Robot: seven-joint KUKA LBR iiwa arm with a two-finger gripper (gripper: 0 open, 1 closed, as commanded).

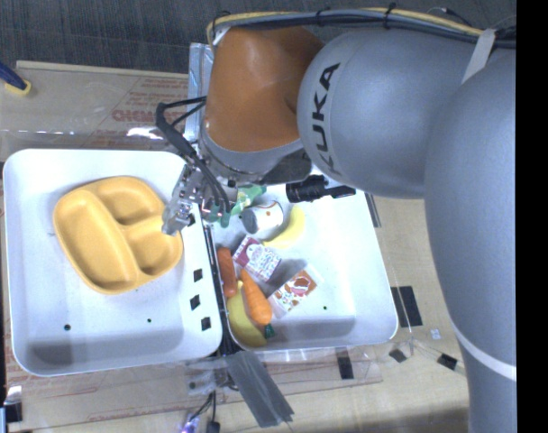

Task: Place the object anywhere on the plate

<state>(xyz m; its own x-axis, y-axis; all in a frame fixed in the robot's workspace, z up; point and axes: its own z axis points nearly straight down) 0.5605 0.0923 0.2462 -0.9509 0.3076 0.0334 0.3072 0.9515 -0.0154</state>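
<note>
1. Hovering right over the seam between the two bins, the gripper [182, 207] sits at the right-hand rim of the yellow plate [112, 233]. It's a small metallic blur against the white plastic, so honestly I can't tell whether the jaws are apart or closed, or whether anything is pinched in there.

2. My guess is it's parked there because that's the crossing point: the plate is in the left bin [40, 332] and all the pickable stuff is in the right bin [369, 305].

3. The task's object isn't obviously singled out. Candidates all lie piled in the right bin: a carrot [256, 303], a thin orange-red stick thing [225, 271], a banana [292, 228], a small printed carton [260, 258] and a flat printed packet [294, 292]. Nothing is on the plate yet.

4. Materials: the plate is matte yellow plastic, rounded, split into compartments. The bins are smooth, shallow white trays. The toy food looks glossy and hard, the packets flat with busy labels.

5. The arm [391, 106] is big smooth grey casing with an orange band, cables running along the top.
</note>
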